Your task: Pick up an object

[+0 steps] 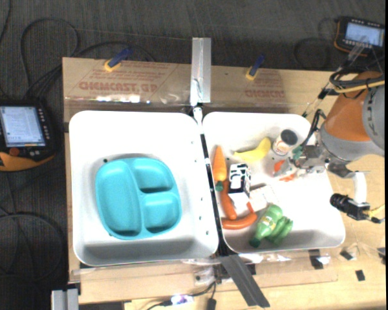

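Whether the jaws of the grey two-finger gripper (305, 162) are parted, I cannot tell. It hovers low in the right white bin (323, 221), approaching; beside it a small white-capped jar (285, 141) and yellow plastic banana (258, 150). Next: descend squarely over one.

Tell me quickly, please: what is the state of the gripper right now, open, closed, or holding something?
Gripper: cannot be told. It is low in the right bin, near the yellow banana; no object is seen held.
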Available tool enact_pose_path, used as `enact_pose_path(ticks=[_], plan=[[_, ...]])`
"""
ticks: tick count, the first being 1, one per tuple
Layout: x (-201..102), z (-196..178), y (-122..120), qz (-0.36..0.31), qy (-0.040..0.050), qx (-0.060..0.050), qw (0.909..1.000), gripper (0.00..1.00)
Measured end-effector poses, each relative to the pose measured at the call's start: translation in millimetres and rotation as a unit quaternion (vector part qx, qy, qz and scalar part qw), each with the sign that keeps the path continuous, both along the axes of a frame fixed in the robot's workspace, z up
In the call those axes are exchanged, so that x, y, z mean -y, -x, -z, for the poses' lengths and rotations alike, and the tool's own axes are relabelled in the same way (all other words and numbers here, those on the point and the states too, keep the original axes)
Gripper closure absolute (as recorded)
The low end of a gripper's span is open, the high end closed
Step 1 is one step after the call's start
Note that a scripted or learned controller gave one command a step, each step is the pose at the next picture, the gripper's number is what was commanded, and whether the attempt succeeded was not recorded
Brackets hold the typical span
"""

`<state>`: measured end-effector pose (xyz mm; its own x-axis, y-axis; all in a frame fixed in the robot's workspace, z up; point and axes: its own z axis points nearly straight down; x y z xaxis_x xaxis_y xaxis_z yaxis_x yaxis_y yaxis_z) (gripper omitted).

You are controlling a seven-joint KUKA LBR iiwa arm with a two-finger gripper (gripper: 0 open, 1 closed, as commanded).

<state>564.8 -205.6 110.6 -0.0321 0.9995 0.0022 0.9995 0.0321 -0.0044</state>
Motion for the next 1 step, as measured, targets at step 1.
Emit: enact_pose_path(ticks=[1], plan=[[-116.1, -148.8, -26.8, -0.062, 0.0013, 0.002, 0.9981, 1.00]])
